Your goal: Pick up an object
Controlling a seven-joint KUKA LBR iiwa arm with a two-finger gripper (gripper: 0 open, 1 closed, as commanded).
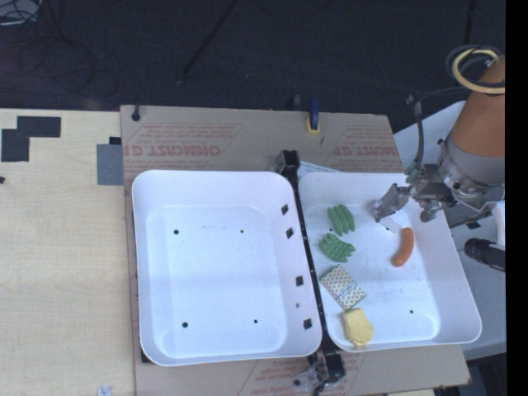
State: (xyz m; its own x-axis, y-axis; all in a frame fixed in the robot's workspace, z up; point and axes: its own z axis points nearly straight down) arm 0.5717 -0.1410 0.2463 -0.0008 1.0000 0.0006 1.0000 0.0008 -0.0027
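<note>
A: Camera view first: where does the gripper [410, 204] sit?

B: Over the upper right part of the right bin [462, 304], near its far rim. The grey arm [478, 139] with its orange section comes in from the right edge.

A: And the fingers?

B: Spread apart, with nothing between them. One finger [388, 205] reaches toward the left and the other sits further right; I see bare white bin floor in the gap.

A: What lies in that bin?

B: An orange sausage [403, 247] just below the gripper, lying lengthwise, slightly tilted, apart from the fingers. Two green pieces lie left of centre: one green pod [341, 218] higher up and a second green pod [337, 247] just below it, near each other. Lower down is a small checkered packet [341, 286], and just beneath that a yellow corn piece [357, 327] close to the near rim.

A: Are any of them touching the gripper?

B: No, all of them rest on the bin floor, the sausage being nearest.

A: And the other bin?

B: The left bin [153, 246] sits side by side with the right one, joined along the middle by a black clip strip [295, 238]. Both rest on a brown board [214, 143] on the bench.
</note>
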